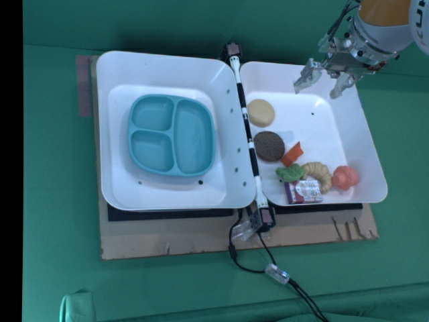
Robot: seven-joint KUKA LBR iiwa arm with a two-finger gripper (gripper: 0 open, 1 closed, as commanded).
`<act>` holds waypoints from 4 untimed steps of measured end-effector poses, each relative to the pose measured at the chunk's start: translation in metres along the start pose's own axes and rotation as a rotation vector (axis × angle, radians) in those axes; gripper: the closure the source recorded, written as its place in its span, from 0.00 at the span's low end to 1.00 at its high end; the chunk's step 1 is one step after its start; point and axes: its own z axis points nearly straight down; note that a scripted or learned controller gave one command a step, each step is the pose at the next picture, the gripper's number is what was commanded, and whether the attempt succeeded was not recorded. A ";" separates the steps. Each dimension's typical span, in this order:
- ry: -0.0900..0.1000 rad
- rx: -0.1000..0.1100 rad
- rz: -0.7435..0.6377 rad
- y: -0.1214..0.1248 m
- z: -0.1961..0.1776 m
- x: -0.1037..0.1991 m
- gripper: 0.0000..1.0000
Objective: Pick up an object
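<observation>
you see the end effector (324,80) spread open and empty above the right bin's (365,143) far edge, because the toy food (269,145) clusters nearer its front.

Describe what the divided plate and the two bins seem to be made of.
Divided plate: probably plastic, teal, smooth with a soft sheen and moulded compartments. Left bin and right bin: likely thin moulded plastic, white, glossy, with rounded corners and flared rims.
</observation>
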 end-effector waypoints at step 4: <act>0.001 0.006 -0.002 0.096 0.129 0.003 1.00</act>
